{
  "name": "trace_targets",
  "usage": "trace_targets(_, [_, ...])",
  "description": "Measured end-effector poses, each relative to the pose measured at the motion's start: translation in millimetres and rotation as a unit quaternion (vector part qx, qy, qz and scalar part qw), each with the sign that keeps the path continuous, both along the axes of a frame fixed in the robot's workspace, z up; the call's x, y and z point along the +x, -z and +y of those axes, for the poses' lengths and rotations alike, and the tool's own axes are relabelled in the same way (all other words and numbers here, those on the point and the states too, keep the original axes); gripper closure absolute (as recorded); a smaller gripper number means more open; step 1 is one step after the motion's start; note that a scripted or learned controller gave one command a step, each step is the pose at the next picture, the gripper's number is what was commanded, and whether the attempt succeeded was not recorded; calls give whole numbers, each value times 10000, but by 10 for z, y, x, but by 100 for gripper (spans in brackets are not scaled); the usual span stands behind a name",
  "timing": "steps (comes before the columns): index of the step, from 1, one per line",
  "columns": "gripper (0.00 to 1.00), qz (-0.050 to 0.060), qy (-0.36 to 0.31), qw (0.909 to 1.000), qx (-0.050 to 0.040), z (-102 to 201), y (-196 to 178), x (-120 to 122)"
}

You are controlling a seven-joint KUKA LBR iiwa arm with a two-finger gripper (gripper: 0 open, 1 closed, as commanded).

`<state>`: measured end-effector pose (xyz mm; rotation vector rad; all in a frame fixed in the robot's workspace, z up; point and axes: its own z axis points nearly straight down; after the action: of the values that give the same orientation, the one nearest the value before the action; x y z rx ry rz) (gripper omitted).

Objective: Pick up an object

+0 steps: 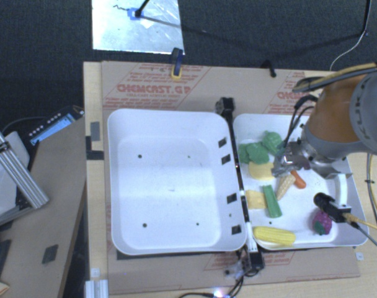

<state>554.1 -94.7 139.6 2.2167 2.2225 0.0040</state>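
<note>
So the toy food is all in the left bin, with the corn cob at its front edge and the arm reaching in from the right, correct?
Not quite: the camera view shows the toy food in the right bin, not the left bin. The rest holds: the corn cob lies at that bin's front edge, and the arm reaches in from the right.

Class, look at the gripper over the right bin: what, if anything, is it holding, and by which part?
It cannot be told. The gripper is low among the toy foods, just above the small orange-tipped corn piece, but no item visibly sits in it.
</note>
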Motion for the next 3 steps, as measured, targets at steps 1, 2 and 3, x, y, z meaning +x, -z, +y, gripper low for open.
trace_targets(1, [100, 4, -6, 10000, -5, -102, 564, 295])
trace_targets(2, [100, -13, -18, 10000, -1, 96, 536, 619])
trace_targets(3, [100, 20, 25, 10000, -7, -238, 531, 8])
